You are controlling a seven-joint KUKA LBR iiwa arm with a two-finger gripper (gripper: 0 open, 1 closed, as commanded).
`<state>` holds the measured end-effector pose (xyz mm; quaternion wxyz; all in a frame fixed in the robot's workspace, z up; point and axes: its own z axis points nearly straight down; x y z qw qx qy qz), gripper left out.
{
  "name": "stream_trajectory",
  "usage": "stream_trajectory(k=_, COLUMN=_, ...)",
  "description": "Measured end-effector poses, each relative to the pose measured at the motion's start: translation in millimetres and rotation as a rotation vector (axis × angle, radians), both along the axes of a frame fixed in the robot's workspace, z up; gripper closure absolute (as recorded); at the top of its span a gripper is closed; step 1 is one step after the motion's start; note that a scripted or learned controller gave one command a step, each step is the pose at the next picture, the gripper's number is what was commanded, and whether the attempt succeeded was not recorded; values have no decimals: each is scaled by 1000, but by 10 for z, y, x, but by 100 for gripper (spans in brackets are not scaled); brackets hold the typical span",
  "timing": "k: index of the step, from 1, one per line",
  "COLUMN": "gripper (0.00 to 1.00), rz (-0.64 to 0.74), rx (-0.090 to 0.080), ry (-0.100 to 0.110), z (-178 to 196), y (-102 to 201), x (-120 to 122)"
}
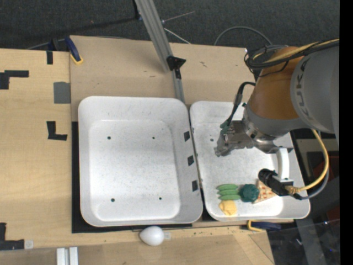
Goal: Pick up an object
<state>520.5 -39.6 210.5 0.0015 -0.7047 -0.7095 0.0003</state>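
**Arm reached in from the right**

The grey arm (309, 87) came in from the right edge, its orange band (273, 95) sitting just above the wrist. The wrist angled down and leftward, ending in the gripper (223, 148), which pointed toward the lower left. A black cable looped beside the wrist.

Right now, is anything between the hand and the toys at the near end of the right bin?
Nothing visible: bare bin floor lies between the hand and the green toy, yellow toy and teal toy.
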Motion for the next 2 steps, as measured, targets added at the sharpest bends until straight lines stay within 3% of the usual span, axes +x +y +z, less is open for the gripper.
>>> stream_trajectory(k=2, gripper=100, rz=0, rx=0, ry=-2, z=109, y=1045, x=139)
